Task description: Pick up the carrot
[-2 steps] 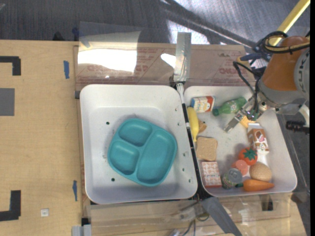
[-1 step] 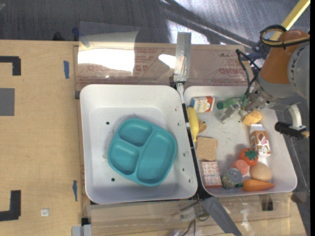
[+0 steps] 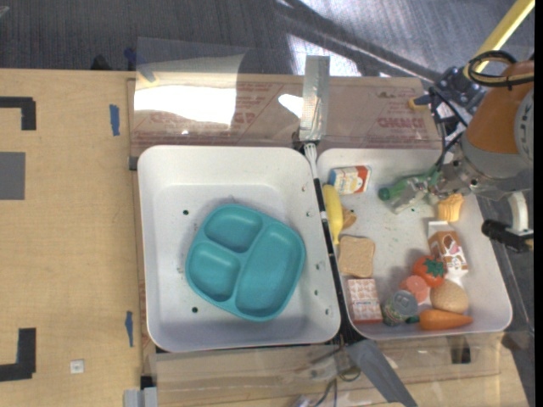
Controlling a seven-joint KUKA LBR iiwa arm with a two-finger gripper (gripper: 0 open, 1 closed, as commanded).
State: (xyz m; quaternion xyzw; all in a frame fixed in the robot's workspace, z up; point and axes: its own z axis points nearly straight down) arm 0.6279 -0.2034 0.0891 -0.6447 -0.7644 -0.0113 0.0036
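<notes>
From my remote seat I see the carrot [image 3: 444, 319] lying on its side in the near right corner of the right bin [image 3: 501, 312], its tip pointing left, just in front of a tan egg-shaped piece [image 3: 450, 297]. A tomato with a green top [image 3: 428, 269] sits just behind and left of that piece, and a slim printed carton [image 3: 447, 249] lies just behind the tomato.

The end effector [image 3: 447, 176] is at the far right side of the same bin, well apart from the carrot, below the arm's orange band [image 3: 496, 117]. The wrist and cabling clutter that spot, so I cannot tell how it is set. Just beside it lie a green-and-grey object [image 3: 405, 190], which may be a toy vegetable, and a small yellow piece [image 3: 450, 206].

Along the bin's left wall lies a banana [image 3: 333, 210], with a slice of bread [image 3: 357, 256] and a pink box [image 3: 364, 299] nearer to me, and a small white carton [image 3: 349, 179] toward the far end.

The left bin [image 3: 161, 227] holds a teal divided plate [image 3: 244, 261], sitting flat and turned at an angle. Both bins rest side by side on the tabletop [image 3: 64, 227].
</notes>
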